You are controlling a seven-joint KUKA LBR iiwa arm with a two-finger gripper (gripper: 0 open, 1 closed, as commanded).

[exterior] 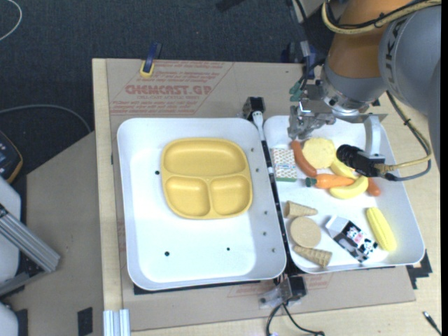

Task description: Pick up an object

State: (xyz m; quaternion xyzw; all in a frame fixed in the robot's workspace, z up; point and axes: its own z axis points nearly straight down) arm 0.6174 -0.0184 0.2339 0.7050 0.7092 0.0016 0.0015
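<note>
My gripper (pixel 301 126) hangs low over the back left corner of the right bin (pixel 409 219), just above the upper end of an orange-red sausage (pixel 303 159). Nothing shows held in it. Beside the sausage lie a pale yellow round slice (pixel 320 150), a small patterned packet (pixel 283 164), a carrot (pixel 334 182) and a banana (pixel 350 185). Nearer the front of that bin are two ice-cream cones (pixel 299 209) (pixel 313 256), a tan round biscuit (pixel 306 232), a black-and-white carton (pixel 350 236) and a corn cob (pixel 381 229).
The left bin (pixel 140 236) holds a yellow divided plate (pixel 206 176). A black divider strip (pixel 269 180) runs between the two bins. The grey arm with its orange band (pixel 360 37) reaches in from the upper right. A yellow clamp (pixel 148 66) sits on the board's back edge.
</note>
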